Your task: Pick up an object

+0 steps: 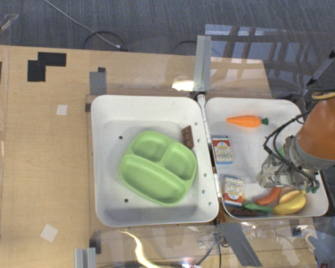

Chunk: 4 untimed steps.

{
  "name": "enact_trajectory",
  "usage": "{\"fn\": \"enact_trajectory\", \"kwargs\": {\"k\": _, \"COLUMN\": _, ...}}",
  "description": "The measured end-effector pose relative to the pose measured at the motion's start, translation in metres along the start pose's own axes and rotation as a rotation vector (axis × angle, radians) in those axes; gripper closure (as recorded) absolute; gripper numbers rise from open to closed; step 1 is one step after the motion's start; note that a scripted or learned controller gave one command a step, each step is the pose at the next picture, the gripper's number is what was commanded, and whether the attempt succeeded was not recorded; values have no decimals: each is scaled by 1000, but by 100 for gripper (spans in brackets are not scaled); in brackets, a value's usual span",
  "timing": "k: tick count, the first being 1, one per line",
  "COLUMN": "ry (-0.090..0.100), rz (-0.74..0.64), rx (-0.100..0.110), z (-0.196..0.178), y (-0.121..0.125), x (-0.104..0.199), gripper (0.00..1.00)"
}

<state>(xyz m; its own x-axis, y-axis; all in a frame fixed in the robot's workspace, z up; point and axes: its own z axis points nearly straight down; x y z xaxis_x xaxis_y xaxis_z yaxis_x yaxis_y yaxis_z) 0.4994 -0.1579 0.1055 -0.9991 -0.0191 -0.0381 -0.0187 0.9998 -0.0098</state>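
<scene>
Grey gripper (283,178) above banana (291,204), right bin (251,109).

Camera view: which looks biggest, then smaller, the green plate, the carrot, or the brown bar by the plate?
1. green plate, by far the biggest
2. carrot
3. brown bar, smallest, though the plate may hide part of it

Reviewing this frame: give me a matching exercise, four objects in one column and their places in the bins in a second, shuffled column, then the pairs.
Objects:
1. green divided plate
2. carrot
3. banana
4. brown bar

Places:
A. right bin, far end
B. left bin, middle
C. right bin, near corner, by the gripper
D. left bin, at the plate's far right edge

Pairs: 1-B, 2-A, 3-C, 4-D
</scene>
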Motion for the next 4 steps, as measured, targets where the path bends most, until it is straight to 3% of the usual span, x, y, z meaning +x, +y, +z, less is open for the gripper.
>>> {"fn": "enact_trajectory", "kwargs": {"k": 1, "ry": 25, "rz": -508, "rx": -17, "z": -30, "y": 15, "x": -30, "gripper": 100}}
{"fn": "enact_trajectory", "kwargs": {"k": 2, "ry": 24, "rz": -840, "rx": -23, "z": -10, "y": 21, "x": -47, "gripper": 100}}
{"fn": "enact_trajectory", "kwargs": {"k": 3, "ry": 19, "rz": -1207, "rx": -28, "z": -12, "y": -7, "x": -90, "gripper": 100}}
{"fn": "enact_trajectory", "kwargs": {"k": 4, "ry": 12, "rz": -1742, "rx": -34, "z": -24, "y": -50, "x": -124, "gripper": 100}}
